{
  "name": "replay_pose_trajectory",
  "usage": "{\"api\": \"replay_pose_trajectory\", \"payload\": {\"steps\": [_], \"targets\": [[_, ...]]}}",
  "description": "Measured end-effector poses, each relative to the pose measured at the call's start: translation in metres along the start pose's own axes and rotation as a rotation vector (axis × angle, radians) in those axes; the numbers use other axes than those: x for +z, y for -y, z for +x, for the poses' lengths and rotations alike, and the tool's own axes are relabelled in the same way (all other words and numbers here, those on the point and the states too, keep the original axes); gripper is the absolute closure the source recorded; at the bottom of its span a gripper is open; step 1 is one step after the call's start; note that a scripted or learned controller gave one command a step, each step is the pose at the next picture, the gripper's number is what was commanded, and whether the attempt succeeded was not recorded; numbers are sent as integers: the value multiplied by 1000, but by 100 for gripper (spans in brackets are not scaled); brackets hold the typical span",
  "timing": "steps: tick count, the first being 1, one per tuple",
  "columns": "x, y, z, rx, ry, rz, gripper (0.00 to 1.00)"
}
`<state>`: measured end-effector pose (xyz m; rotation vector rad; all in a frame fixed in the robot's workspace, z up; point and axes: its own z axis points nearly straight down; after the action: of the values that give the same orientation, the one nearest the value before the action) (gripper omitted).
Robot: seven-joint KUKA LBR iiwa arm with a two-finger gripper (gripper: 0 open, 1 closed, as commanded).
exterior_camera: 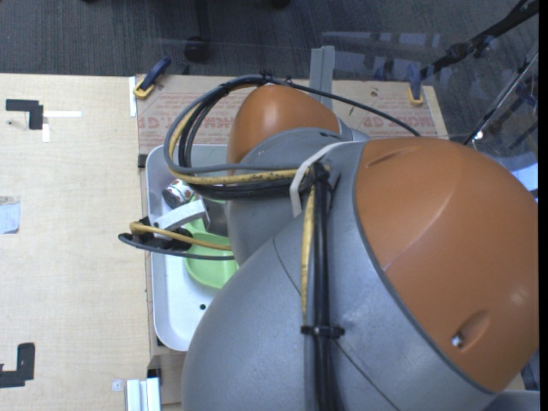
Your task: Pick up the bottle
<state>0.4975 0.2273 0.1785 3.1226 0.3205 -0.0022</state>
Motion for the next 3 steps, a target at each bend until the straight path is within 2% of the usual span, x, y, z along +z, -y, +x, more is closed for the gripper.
{"api": "replay_pose_trajectory", "payload": {"steps": [1,2,3], "targets": [[-81,-63,-34,-119,2,0,100],[-81,-63,-34,-119,3,-1,0],[50,-17,-25,-190,5,1,0]]}}
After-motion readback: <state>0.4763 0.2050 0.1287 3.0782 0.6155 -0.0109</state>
